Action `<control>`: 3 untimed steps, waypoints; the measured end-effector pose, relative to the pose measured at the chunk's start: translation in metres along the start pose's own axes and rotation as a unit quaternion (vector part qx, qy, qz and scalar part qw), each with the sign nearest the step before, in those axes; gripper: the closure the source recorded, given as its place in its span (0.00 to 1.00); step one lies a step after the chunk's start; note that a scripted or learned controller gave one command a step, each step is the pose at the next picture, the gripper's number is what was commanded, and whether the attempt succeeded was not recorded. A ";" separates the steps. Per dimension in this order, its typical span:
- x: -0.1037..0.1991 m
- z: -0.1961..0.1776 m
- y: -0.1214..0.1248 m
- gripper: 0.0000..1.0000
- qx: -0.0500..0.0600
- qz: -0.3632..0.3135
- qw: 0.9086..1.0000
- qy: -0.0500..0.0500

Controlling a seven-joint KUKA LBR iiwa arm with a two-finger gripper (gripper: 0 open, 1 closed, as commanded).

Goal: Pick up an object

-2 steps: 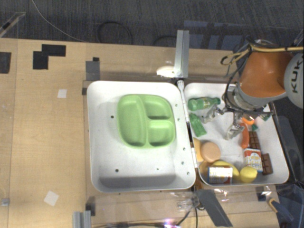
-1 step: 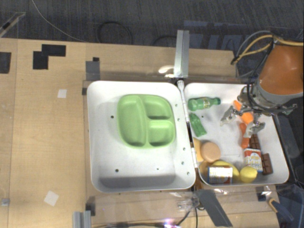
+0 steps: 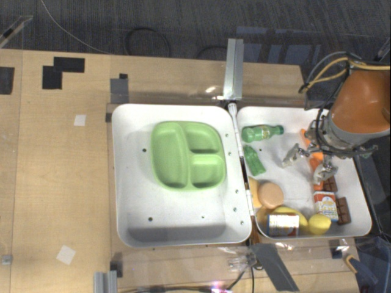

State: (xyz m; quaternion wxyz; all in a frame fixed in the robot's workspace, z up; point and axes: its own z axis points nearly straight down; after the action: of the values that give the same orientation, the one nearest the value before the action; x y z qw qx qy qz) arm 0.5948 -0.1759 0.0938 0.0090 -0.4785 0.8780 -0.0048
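My gripper [image 3: 307,163] hangs over the right part of the right bin [image 3: 364,224], below the orange-banded wrist [image 3: 361,105]. Its two fingers [image 3: 292,155] are spread apart, so it looks open. A small orange object [image 3: 314,159] lies between and just under them; I cannot tell if they touch it. Close by are a brown bar [image 3: 330,184], a red and white carton [image 3: 325,205] and a dark chocolate bar [image 3: 343,210]. A green bottle [image 3: 261,132] lies at the bin's far left.
A green packet [image 3: 253,161], a tan round item [image 3: 270,195], a yellow fruit [image 3: 319,224] and a labelled can [image 3: 283,223] fill the right bin's left and front. The left bin [image 3: 131,212] holds a green divided tray [image 3: 187,154].
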 end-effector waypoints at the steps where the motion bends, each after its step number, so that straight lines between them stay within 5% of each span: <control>1: -0.009 0.005 -0.011 0.00 -0.004 -0.066 0.998 0.002; 2: -0.012 0.005 -0.065 0.00 -0.004 -0.146 0.989 -0.001; 3: -0.014 -0.010 -0.068 1.00 0.001 -0.144 0.990 -0.003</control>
State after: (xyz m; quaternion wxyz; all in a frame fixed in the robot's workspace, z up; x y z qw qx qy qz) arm 0.6592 -0.2007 0.1047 0.0111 -0.5997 0.8001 -0.0058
